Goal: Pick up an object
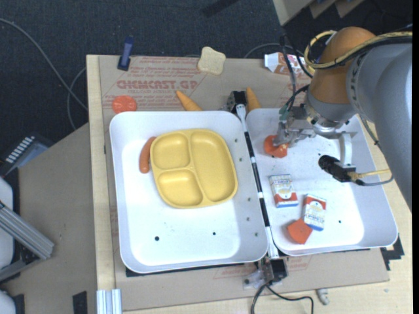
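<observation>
Small red-orange object [275, 148] sits directly under the gripper [283, 138], touching it.

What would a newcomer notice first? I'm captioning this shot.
The yellow tray lying in the left bin, a sausage at its left edge. Then the arm reaching into the right bin, its end effector just above an orange piece.

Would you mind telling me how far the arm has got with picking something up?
Done: the pincer is down in the right bin, at the small orange-red piece. In hand: nothing visibly held. Left: gripping and lifting; the two small cartons lie untouched.
</observation>
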Available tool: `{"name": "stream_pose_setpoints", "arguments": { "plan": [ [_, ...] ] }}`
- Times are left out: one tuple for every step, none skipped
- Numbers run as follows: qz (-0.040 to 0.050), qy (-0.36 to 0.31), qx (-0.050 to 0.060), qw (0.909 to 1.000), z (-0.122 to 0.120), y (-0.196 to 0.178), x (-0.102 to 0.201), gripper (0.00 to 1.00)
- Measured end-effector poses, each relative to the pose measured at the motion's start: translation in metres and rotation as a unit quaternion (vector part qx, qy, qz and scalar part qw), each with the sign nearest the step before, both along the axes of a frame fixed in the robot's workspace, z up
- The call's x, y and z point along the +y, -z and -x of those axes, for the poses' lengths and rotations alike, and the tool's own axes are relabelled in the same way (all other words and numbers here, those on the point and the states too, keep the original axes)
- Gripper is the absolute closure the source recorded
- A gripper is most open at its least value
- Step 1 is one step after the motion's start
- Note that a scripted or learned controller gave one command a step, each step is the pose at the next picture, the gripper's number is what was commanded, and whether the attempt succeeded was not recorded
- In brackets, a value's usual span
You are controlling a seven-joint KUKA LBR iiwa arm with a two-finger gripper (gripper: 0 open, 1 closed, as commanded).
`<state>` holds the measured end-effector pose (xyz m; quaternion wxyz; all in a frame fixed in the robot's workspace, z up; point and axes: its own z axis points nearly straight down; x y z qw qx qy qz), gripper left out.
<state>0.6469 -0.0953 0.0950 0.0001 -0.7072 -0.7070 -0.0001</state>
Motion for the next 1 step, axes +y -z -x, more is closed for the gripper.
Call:
{"name": "stream_pose_setpoints", "arguments": {
  "plan": [
    [-0.0005, -0.001, -0.001, 1.0000, 0.0479, -0.0911, 0.0512, 1.00]
  ]
}}
